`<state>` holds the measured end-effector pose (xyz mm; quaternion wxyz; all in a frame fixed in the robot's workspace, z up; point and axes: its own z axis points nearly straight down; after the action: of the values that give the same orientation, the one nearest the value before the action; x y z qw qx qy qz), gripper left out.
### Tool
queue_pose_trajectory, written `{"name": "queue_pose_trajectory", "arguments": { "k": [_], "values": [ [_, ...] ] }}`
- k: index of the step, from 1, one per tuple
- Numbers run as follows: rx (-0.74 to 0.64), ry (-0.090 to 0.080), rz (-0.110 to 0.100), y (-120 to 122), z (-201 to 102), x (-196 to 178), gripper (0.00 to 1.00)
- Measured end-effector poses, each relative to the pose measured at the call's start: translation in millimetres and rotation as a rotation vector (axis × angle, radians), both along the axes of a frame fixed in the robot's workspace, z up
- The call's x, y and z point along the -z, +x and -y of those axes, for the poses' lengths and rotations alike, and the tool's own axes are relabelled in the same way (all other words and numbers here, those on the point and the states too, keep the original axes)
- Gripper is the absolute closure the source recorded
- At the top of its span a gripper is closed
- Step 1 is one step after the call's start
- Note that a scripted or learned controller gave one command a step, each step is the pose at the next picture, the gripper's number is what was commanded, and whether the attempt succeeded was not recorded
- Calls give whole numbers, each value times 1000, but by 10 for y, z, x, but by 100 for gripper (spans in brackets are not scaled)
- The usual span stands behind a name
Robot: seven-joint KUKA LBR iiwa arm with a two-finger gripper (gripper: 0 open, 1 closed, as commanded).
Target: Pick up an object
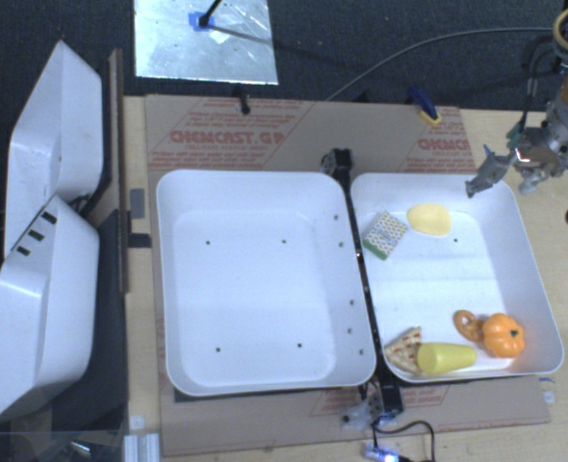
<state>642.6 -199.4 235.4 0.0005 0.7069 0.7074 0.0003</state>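
Observation:
The right bin (532,258) holds several small objects. A green-and-white checkered block (384,234) and a pale yellow disc (428,219) lie near its far edge. Along its near edge sit a yellow-green lump (445,357), a tan wedge (404,347), a pretzel (466,324) and an orange fruit (503,335). My gripper (505,179) hovers above the bin's far right corner, open, with nothing between its fingers. It is well apart from every object.
The left bin (255,177) lies beside the right one, with a black divider (361,258) between them. Spare white bins (43,229) lean at the far left. A metal sheet (205,25) lies beyond the bench, and a blue-yellow clamp (424,106) sits on the cardboard.

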Motion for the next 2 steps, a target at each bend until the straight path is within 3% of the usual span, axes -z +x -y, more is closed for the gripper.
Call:
{"name": "queue_pose_trajectory", "arguments": {
  "k": [1,2],
  "values": [
    [-6,2,-2,-98,-849,332,0],
    [6,-3,4,-598,19,-303,0]
  ]
}}
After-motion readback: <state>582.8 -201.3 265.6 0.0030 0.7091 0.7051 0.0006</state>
